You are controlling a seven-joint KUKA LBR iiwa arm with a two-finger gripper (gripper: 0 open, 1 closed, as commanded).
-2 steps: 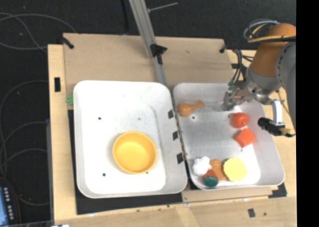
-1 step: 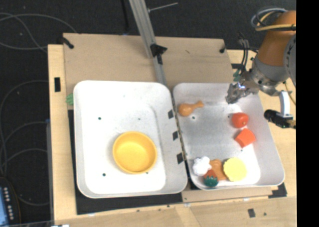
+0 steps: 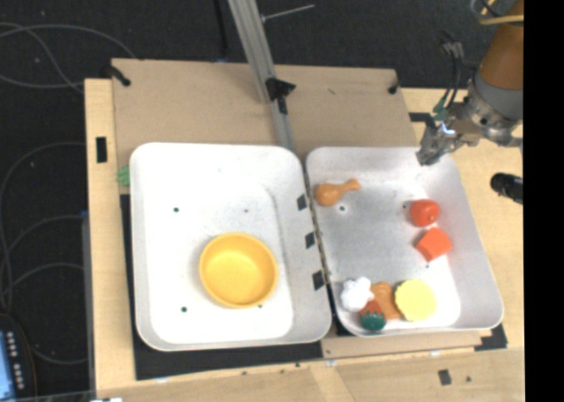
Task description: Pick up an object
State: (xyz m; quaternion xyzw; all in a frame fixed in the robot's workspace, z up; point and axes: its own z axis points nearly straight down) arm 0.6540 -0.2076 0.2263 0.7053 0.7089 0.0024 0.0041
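While pincer (image 3: 429, 152) hangs over right bin (image 3: 471, 241) rim, open/closed unclear; no legible labels.

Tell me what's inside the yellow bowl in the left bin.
Nothing shows inside the yellow bowl; its visible inner floor looks bare. It sits by itself in the left bin. Whatever might lie beneath the bowl is covered.

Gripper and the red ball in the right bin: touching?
Apart. The camera view shows the gripper at the right bin's top rim, bare white floor separating it from the red ball.
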